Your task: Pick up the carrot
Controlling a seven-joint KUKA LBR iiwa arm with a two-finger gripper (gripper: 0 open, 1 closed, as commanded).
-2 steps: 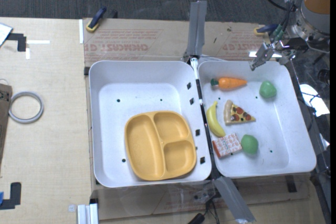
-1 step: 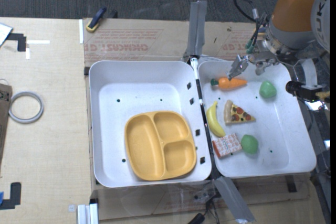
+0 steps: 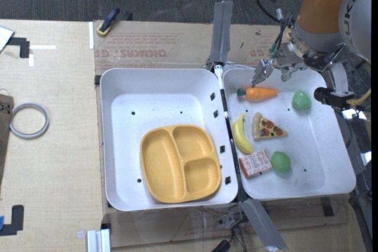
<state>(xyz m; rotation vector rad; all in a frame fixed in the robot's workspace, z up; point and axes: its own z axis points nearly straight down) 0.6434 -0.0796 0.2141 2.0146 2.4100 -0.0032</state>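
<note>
- The carrot (image 3: 260,92) is located in the right bin (image 3: 331,183), near its back left corner, lying flat with the green end toward the left and the orange body pointing right.
- The pincer (image 3: 263,72) is positioned just above and behind the carrot, at the back rim of the right bin. Its fingers are seen slightly parted with nothing between them; the carrot is not grasped.
- The arm (image 3: 328,6) is seen entering from the right, with the orange band above the wrist.
- A banana (image 3: 239,134) is placed along the left wall of the right bin, in front of the carrot.
- A pizza slice (image 3: 267,127) is found just right of the banana.
- A red-and-white box (image 3: 255,164) lies in front of the banana, beside a green ball (image 3: 281,162).
- A second green item (image 3: 301,101) rests right of the carrot.
- A yellow divided plate (image 3: 179,162) is held in the left bin (image 3: 118,127).
- A tape roll (image 3: 26,120) lies on the bench (image 3: 53,186), well left of the bins.
</note>
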